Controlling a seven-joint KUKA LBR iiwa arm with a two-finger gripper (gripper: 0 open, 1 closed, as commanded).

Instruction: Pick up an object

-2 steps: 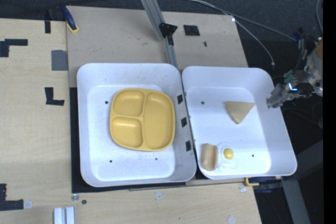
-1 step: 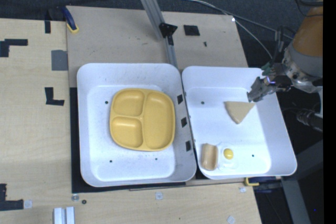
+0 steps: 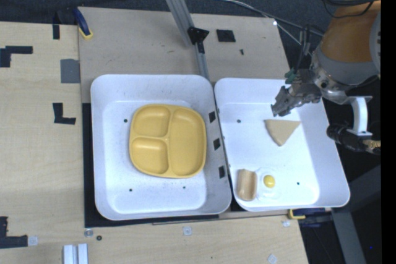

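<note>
On the left of the bench (image 3: 37,151), the left bin (image 3: 105,133) is holding a yellow divided plate (image 3: 167,140), lying flat near its middle with its compartments facing up. Just beside it, the right bin (image 3: 322,188) is holding three things: a small tan bread roll (image 3: 246,184) sitting near the front edge, a fried egg (image 3: 267,182) lying just beside the roll on its right, and a tan wedge-shaped slice (image 3: 282,130) lying further back, near the middle of the bin. The hand (image 3: 284,104) is hanging over the back part of the right bin, just behind and above the slice, with the grey and orange arm (image 3: 349,40) reaching in from the right. Nothing is showing between its tips, and whether they are apart or together cannot be told from this angle.
</note>
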